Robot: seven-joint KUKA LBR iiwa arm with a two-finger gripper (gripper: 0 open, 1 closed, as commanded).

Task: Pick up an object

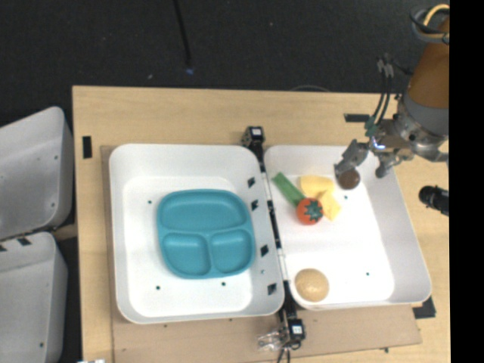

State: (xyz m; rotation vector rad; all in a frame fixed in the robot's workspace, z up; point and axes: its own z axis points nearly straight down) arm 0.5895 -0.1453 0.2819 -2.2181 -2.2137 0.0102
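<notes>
The right bin [393, 233] holds several toy foods. A green stick [287, 187], two yellow pieces [316, 184] and a red tomato-like ball [308, 211] lie clustered near its left wall. A tan round bun [311, 284] rests in the front left corner. A small brown round object [348, 178] sits near the bin's back. My gripper [364, 169] hangs over the back right of this bin, open, its left fingertip just above the brown object. Nothing sits between the fingers.
The left bin [128, 278] bears a blue divided plate [204, 231]. Black clips [254, 136] sit on the divider between the bins. A dark object [435, 197] lies on the bench beyond the right bin's rim.
</notes>
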